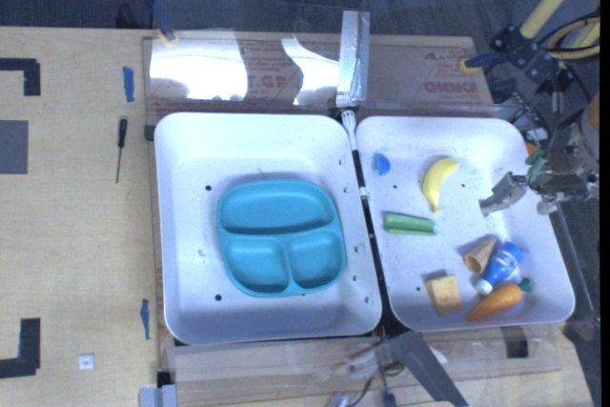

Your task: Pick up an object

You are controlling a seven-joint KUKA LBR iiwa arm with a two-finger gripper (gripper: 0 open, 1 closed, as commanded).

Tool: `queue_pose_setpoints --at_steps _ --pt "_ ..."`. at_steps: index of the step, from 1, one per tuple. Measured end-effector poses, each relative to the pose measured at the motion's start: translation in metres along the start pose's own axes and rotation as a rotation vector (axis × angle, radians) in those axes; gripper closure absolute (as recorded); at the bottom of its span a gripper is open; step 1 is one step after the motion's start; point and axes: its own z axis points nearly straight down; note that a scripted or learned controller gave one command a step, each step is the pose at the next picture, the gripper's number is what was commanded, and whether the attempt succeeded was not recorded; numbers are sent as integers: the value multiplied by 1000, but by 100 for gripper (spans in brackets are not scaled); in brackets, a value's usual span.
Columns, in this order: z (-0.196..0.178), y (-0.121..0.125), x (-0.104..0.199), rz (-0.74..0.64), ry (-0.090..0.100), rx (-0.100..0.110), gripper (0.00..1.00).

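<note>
One banana [438, 178] left of fingers [499, 195]

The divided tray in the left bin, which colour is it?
Light blue. The divided tray shows plainly in the camera view.

A robotics lab: taped bench [76, 205], white bins [181, 148], cabling.

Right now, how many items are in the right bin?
7: blue piece upper left, banana, green stick at centre, cone, blue bottle, carrot, tan block along the front. The gripper may hide more.
</note>
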Motion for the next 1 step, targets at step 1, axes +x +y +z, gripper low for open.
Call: queue_pose_setpoints --at_steps 1 --pt "91 66 -12 282 0 3 0"
